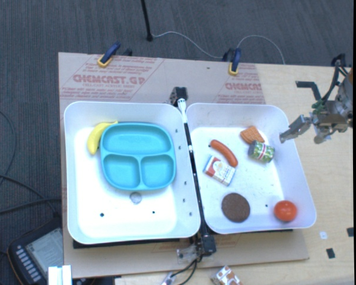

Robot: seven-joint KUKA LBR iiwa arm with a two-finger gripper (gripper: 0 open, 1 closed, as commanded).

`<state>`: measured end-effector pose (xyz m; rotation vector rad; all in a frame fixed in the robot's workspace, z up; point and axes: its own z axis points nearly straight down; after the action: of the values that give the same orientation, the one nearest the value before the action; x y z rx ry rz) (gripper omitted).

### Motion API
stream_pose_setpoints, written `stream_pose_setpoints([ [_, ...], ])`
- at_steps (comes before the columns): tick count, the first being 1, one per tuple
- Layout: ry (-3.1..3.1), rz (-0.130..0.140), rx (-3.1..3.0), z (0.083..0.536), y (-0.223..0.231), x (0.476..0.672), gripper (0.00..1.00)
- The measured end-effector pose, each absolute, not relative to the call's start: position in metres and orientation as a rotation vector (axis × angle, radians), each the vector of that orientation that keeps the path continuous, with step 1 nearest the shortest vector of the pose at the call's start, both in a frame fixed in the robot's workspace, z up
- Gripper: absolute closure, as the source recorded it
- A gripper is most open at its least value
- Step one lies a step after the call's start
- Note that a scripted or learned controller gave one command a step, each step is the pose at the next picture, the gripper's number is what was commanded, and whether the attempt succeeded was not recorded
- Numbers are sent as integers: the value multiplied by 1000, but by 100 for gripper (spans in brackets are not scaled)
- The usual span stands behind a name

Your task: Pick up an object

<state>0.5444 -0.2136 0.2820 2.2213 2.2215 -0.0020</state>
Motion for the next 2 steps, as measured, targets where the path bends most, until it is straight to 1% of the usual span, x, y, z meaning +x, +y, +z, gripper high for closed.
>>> stream_pose_setpoints([
  [1, 2223, -3, 2223, 150, -217, 541, 0],
  [2, 2216, 3, 2219, 88, -175, 485, 0],
])
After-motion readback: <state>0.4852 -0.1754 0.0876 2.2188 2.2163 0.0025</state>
